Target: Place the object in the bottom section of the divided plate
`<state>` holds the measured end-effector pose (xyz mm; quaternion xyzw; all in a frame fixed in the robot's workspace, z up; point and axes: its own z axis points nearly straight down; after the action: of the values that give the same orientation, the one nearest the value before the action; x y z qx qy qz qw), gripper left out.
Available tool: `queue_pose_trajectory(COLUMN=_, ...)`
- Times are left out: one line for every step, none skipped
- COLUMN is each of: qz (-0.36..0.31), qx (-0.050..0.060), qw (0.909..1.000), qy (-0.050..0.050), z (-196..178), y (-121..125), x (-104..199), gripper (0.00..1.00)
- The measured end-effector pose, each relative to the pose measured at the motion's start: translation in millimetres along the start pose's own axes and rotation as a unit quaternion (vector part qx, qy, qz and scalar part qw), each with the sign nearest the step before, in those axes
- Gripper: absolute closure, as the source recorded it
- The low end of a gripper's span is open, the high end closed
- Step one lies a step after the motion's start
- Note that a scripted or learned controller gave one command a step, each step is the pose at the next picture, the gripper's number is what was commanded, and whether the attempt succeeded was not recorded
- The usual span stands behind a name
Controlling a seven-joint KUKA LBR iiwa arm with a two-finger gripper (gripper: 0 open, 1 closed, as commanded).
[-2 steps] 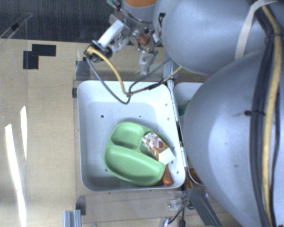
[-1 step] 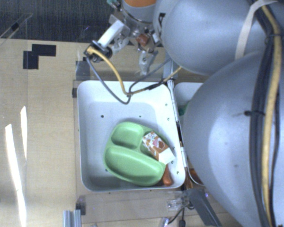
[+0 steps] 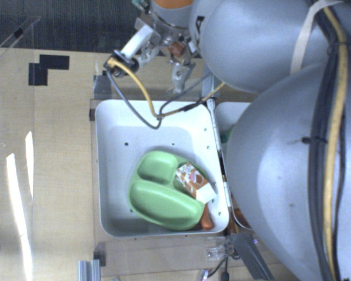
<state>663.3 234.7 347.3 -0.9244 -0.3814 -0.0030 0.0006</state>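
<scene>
White bin (image 3: 111, 157) holds green plate (image 3: 164, 195) — fingers (image 3: 179, 75) above, apart, gripping nothing.

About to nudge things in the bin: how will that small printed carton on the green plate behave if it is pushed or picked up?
The small carton looks like thin printed card, so probably light and easily crushed. It lies tilted against the green divided plate's ridge, so a push would likely slide or tip it. The plate's glossy surface suggests little friction.
</scene>
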Motion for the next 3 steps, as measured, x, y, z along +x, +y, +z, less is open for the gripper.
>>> queue_pose_trajectory(qz=0.057, qx=0.001, qw=0.9983, qy=-0.001, z=-18.8, y=-43.7, x=-44.8, gripper=0.00)
queue_pose_trajectory(qz=0.058, qx=0.001, qw=0.9983, qy=-0.001, z=-18.5, y=-43.7, x=-44.8, gripper=0.00)
queue_pose_trajectory(qz=0.058, qx=0.001, qw=0.9983, qy=-0.001, z=-18.5, y=-43.7, x=-44.8, gripper=0.00)
